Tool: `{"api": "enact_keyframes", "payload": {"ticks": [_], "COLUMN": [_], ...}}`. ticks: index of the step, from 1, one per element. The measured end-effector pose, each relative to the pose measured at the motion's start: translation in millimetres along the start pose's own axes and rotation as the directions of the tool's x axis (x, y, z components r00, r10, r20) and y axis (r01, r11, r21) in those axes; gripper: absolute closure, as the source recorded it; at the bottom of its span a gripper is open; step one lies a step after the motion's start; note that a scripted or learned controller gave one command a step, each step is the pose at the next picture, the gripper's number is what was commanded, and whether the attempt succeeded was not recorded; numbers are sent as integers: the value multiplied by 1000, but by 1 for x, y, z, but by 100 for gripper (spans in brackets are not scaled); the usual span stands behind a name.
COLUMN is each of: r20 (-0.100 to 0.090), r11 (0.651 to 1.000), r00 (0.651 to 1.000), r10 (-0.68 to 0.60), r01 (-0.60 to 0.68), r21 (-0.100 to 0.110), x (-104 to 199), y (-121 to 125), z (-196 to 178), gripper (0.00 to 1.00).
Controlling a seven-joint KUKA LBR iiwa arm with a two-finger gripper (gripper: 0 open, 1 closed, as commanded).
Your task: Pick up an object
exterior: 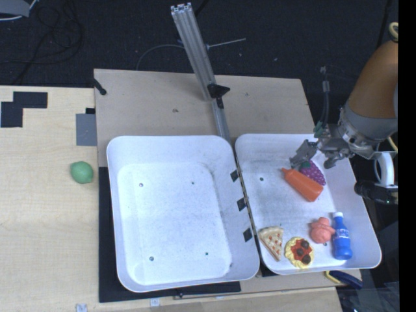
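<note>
Toy carrot (303, 182), orange and tapered plastic, is lying in the right white bin (273, 200), and you can use it as your landmark. Touching its upper right side, a purple bunch of toy grapes (314, 171) is sitting. Just above both, the grey two-finger gripper (317, 153) is hovering with its fingers spread apart and nothing showing between them. Well below the carrot, toward the bin's near edge, you are seeing a toy pizza slice (272, 241), a round yellow and red toy pizza (299, 251), a pink lumpy toy (320, 229) and a blue bottle with a white cap (340, 238). Far left of the carrot, beyond the left white bin (123, 174), a green ball (82, 172) is resting on the wooden bench (39, 200).
</note>
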State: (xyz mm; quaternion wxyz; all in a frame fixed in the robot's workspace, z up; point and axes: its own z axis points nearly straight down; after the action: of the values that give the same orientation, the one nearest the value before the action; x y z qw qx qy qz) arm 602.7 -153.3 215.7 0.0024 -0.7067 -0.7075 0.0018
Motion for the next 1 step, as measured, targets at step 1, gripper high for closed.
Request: {"api": "enact_keyframes", "payload": {"ticks": [1], "r20": [0], "r11": [1000], "r00": [1000], "r10": [1], "r01": [-1], "r21": [-1], "x": [-7], "y": [-4], "z": [46], "gripper": [0]}}
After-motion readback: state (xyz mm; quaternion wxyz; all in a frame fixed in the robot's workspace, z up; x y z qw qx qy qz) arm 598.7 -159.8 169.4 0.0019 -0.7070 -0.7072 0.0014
